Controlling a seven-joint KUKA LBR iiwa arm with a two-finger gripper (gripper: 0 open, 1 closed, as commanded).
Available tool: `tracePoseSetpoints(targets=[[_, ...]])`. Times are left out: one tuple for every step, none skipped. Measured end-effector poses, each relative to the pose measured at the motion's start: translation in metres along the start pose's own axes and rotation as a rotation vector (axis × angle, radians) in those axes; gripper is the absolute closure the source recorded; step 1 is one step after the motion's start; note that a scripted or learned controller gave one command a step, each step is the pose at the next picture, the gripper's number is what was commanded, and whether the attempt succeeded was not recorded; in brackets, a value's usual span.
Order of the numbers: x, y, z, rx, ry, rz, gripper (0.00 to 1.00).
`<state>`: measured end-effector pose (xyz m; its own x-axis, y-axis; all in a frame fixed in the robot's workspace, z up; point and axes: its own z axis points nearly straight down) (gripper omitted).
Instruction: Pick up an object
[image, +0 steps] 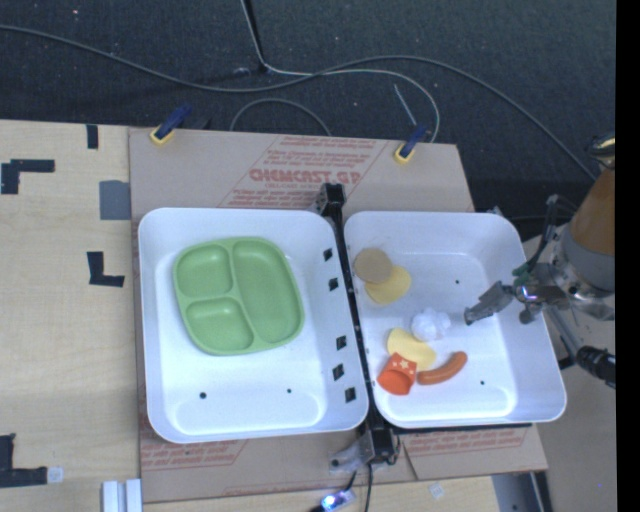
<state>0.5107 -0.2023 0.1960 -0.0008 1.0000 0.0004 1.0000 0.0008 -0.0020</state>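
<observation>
The right bin (500, 400) holds several small toy foods. A tan round disc (373, 265) lies partly on a pale yellow chip (392, 287) near the bin's left wall. A white lump (432, 325) sits mid-bin. Below it are a yellow piece (412, 348), a red cup (397, 375) and an orange-red sausage (443, 368). My gripper (500, 308) hovers over the right side of this bin, to the right of the white lump. It is open, with nothing between its fingers; one dark finger (483, 306) points left toward the lump.
The left bin (160, 380) holds a green three-compartment plate (238, 295). A black divider with clips (342, 300) runs between the bins. Both bins rest on a cardboard sheet (300, 170), and cables cross the dark floor behind.
</observation>
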Motion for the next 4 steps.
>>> tracePoseSetpoints(targets=[[0.005, -0.008, 0.047, 0.005, 0.002, 0.0, 0.0], [0.015, -0.014, 0.105, 0.004, 0.001, -0.001, 0.0], [0.015, -0.013, 0.11, -0.003, -0.002, 0.0, 0.0], [0.014, -0.013, 0.1, -0.005, -0.005, 0.0, 1.0]])
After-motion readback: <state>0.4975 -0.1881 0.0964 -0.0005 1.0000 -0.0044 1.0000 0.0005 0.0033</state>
